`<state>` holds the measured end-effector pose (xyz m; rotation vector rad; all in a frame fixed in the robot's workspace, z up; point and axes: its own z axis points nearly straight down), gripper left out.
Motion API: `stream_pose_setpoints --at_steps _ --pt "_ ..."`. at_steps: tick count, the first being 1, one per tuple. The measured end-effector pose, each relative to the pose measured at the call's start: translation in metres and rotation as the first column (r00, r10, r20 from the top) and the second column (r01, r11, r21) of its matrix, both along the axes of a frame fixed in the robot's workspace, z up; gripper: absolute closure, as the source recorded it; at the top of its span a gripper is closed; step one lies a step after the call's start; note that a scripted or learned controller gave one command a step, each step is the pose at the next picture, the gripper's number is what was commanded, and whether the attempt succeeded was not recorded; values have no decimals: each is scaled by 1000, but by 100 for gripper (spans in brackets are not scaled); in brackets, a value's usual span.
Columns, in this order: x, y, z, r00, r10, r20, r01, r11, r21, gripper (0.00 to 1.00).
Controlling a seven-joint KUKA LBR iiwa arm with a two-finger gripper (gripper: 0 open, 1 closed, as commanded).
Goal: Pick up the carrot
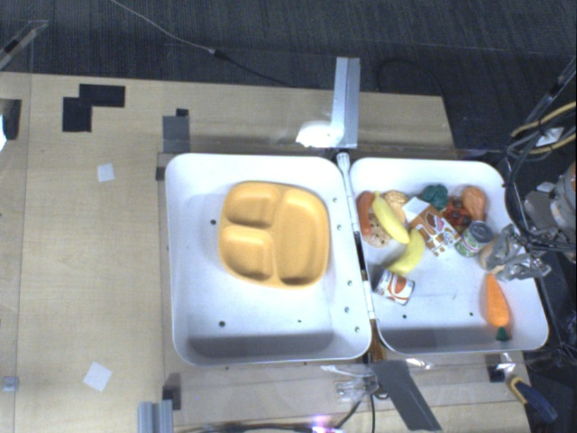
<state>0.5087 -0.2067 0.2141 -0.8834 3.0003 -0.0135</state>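
Note:
The carrot, orange with a small green tip, lies near the right wall of the right bin, pointing toward the front edge. My gripper hangs just above the carrot's upper end, at the bin's right rim. Its metal fingers point left and down into the bin, and nothing shows between them.
A yellow divided plate sits in the left bin. The right bin's far half holds a banana, a cookie, a small can, a red-and-white packet and several other toy foods. Cables hang at the right.

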Motion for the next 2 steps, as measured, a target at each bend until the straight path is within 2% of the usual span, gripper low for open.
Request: stream_pose_setpoints --at_steps 1,2 --pt "5 53 -6 999 43 -7 -43 999 5 100" --pt "18 14 -18 960 279 -7 -279 960 2 100"
